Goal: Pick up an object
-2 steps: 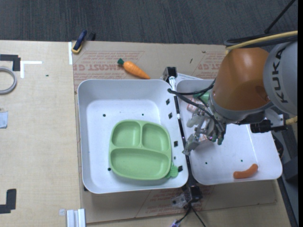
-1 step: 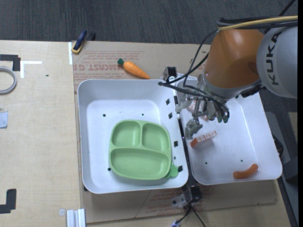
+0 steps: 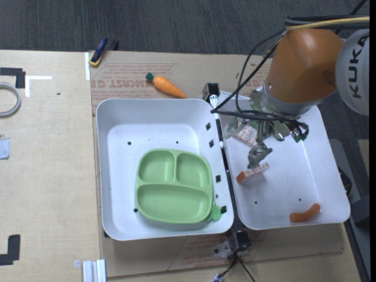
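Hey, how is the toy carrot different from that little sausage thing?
The carrot lies outside both bins on the cardboard; the sausage lies inside the right bin. The carrot tapers and has a green top; the sausage is rounded and one colour. Both are small, orange and lying flat.

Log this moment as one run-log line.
gripper: over right bin | below it: small red-and-white object | sausage toy: near front corner | green divided plate: left bin

Smooth white plastic bins, matt green plastic tray, glossy orange arm band, brown cardboard underlay
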Tool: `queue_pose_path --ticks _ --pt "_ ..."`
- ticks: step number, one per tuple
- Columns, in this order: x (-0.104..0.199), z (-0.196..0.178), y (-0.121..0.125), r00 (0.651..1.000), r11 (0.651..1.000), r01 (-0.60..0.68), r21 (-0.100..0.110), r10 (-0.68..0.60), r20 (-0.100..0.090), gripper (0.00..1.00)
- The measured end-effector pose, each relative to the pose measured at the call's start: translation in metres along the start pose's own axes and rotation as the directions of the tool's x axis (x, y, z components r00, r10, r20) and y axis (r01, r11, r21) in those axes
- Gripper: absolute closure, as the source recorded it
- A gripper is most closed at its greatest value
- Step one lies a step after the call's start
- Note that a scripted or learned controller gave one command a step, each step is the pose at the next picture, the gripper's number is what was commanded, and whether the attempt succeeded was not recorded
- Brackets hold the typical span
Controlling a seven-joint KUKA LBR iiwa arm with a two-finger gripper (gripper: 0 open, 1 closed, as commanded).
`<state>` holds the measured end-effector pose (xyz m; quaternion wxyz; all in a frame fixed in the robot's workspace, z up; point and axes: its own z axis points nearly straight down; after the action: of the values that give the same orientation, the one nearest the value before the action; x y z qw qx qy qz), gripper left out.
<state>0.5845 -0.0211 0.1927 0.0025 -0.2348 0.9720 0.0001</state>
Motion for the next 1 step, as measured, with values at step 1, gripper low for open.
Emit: queue_pose_path --ticks 1 --pt "-0.018 -0.0001 -0.0153 0.919 0.919 0.395 0.0 -0.395 0.001 0.0"
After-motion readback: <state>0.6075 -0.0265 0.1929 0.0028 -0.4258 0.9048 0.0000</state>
